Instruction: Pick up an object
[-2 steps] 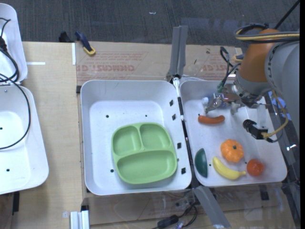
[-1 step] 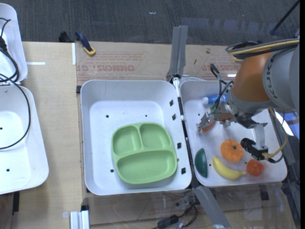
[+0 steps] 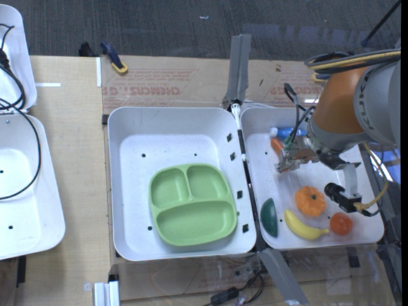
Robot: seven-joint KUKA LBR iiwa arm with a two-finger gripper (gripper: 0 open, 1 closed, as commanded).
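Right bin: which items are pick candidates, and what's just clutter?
Pick candidates, right bin:
banana
small orange pumpkin
red-orange fruit
dark green piece
orange item by the gripper

Just lying about:
green divided plate in left bin
blue-and-yellow clamp on bench

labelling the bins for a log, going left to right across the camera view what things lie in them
green divided plastic plate → dark green oval piece → yellow toy banana → small red round toy fruit

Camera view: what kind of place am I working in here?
Probably a robot test bench in a lab: two white bins on cardboard, toy food like a banana, loose cables beside them.
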